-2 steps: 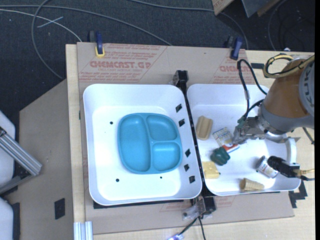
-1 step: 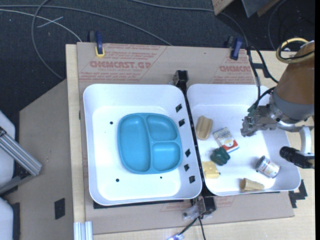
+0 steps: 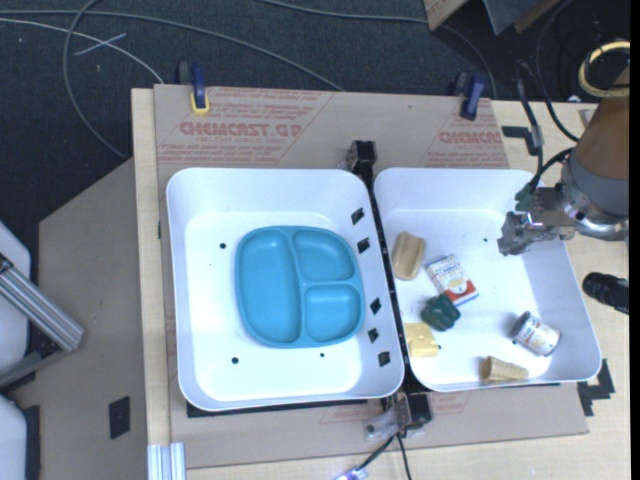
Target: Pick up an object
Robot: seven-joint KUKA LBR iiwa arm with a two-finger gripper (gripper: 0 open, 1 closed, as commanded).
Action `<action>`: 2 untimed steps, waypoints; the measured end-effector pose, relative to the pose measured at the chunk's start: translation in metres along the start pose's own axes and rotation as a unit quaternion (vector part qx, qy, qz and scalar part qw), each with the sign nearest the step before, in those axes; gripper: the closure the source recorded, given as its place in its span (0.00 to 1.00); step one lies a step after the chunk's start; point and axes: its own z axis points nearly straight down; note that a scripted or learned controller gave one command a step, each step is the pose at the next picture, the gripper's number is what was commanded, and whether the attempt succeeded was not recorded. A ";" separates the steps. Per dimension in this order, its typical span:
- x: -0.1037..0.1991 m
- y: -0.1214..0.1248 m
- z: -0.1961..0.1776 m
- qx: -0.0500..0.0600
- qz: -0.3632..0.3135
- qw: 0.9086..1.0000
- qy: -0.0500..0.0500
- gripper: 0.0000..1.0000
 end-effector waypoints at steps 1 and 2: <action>0.000 0.001 -0.028 0.001 0.000 1.000 0.000 1.00; 0.054 0.027 -0.024 0.002 -0.003 1.000 0.002 1.00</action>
